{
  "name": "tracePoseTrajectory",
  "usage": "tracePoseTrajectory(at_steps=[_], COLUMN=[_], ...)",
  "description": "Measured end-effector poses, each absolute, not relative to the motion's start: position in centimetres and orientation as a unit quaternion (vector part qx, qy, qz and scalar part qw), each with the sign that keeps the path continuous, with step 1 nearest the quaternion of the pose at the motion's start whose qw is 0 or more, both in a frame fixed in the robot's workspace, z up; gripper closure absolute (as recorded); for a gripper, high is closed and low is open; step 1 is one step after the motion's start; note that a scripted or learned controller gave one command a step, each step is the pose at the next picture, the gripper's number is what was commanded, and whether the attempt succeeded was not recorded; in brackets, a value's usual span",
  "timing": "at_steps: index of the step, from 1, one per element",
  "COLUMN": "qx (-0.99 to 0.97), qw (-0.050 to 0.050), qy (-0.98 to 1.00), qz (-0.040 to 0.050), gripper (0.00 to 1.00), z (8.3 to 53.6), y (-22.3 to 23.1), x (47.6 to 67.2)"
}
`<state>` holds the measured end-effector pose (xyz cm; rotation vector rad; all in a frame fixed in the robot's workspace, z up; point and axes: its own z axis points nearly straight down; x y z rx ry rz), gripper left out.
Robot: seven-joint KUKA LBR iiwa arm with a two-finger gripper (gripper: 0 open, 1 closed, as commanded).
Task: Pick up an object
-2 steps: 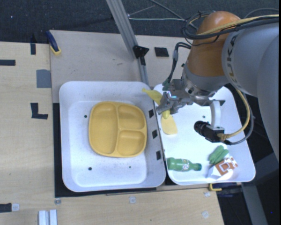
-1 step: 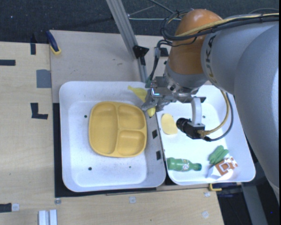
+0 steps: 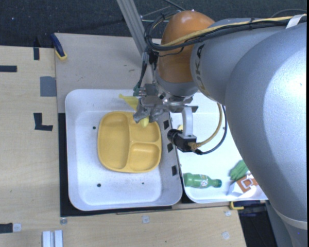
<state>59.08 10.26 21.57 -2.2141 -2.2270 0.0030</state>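
1. Gripper (image 3: 143,115): over the far right corner of the yellow divided plate (image 3: 129,148), in the left bin (image 3: 82,138); the state of its fingers cannot be told.
2. Green bottle (image 3: 201,180): lying in the right bin (image 3: 211,194), near edge.
3. Counter (image 3: 20,148): carries both bins.

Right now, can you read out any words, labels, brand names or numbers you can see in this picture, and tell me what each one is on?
No text here can be read.
Green bottle in the right bin: it has a pale label, too small and blurred to read.
Small orange and white box beside the bottle: any print is too blurred to read.
Grey arm: dark marks beside the orange band, partly hidden, not readable.
Yellow divided tray in the left bin: no text visible.
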Motion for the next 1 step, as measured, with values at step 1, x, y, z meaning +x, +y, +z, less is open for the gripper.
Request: tracePoseTrajectory(at_steps=[1], qx=[-0.706], qw=[0.001], qy=[-0.708], qz=[0.0011], gripper=[0.0], z=[21.67], y=[10.0], x=[59.05])
